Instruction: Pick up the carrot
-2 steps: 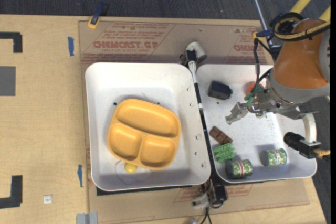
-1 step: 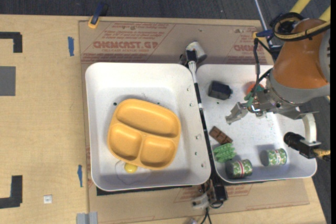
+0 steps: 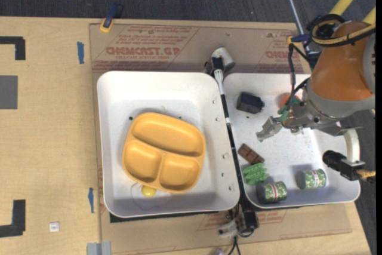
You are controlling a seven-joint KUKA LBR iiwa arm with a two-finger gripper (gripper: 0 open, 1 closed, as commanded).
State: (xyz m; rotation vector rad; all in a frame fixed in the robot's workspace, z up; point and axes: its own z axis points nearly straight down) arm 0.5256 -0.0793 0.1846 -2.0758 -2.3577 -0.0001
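Overhead, gripper (image 3: 270, 127) hovers in the right bin (image 3: 352, 191); its grip state unclear.

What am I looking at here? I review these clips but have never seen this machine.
One camera above a bench looks down at a slant. The grey and orange shape at the right is a robot arm, reaching in with its claw low over the right white bin. In that bin lie a dark block, a brown chocolate-like piece, a green knobbly toy and two small green-labelled cans. A bit of orange beside the wrist may be the carrot; I cannot be sure. The left bin holds a yellow divided tray, upside down. Nothing is visibly held in the claw.
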